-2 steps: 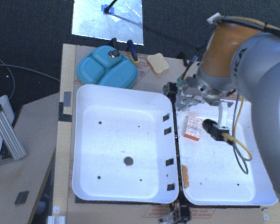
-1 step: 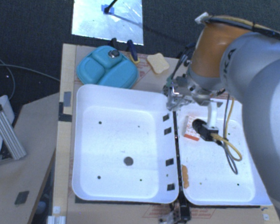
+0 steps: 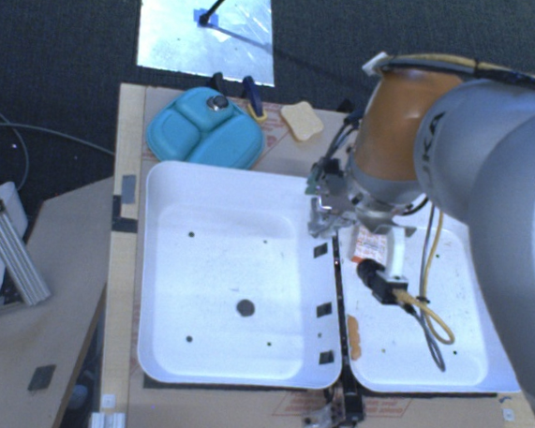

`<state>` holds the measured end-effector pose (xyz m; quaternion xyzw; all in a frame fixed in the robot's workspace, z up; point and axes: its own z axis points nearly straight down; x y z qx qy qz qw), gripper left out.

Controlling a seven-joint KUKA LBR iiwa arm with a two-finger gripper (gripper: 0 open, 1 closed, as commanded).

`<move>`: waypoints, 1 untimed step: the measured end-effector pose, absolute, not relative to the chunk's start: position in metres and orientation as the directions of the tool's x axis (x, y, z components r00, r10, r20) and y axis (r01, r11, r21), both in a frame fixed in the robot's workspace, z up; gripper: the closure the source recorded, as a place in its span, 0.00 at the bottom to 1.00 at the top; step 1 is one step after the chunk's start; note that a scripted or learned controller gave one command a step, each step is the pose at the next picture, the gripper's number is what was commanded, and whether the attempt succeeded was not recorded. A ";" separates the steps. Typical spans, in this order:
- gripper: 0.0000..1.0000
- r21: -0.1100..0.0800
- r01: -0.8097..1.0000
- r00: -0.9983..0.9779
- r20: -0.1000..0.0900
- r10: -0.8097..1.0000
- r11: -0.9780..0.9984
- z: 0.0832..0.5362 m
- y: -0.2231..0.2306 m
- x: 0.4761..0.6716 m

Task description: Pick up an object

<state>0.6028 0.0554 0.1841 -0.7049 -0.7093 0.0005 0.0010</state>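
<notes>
- The arm (image 3: 462, 152) reached in from the right, and its wrist hung low over the seam between the two white bins, near their far edge.
- The tool (image 3: 329, 214) sat beneath the orange band, over the inner rim of the left bin (image 3: 163, 274). Its state could not be told, since the wrist body and cabling covered the working end.
- The likeliest thing to pick was a small orange-brown piece (image 3: 353, 337) lying in the right bin (image 3: 464, 368), close against that bin's left wall and nearer the front than the tool.
- That piece looked thin, flat and light, perhaps a soft toy food item; what it was made of was unclear. A judgement only: it would weigh next to nothing but give little height to close on, so a pinch across its narrow width seemed the better hold.
- Its place hard by the wall could leave scant room for one side of the tool, and a slip or a nudge along the bin floor seemed a fair risk.
- A dark round disc (image 3: 245, 307) lay on the floor of the left bin, well apart from the tool; so flat a thing looked hard to lift at all.
- On the surface (image 3: 124, 242) beyond the bins lay a blue moulded tray (image 3: 206, 129) and a pale bread-like piece (image 3: 302, 120), both outside the bins.
- Nothing could be seen held, so the pick appeared not yet made.
</notes>
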 end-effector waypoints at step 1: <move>1.00 0.022 1.000 -0.008 0.004 1.000 0.008 0.351 0.080 0.617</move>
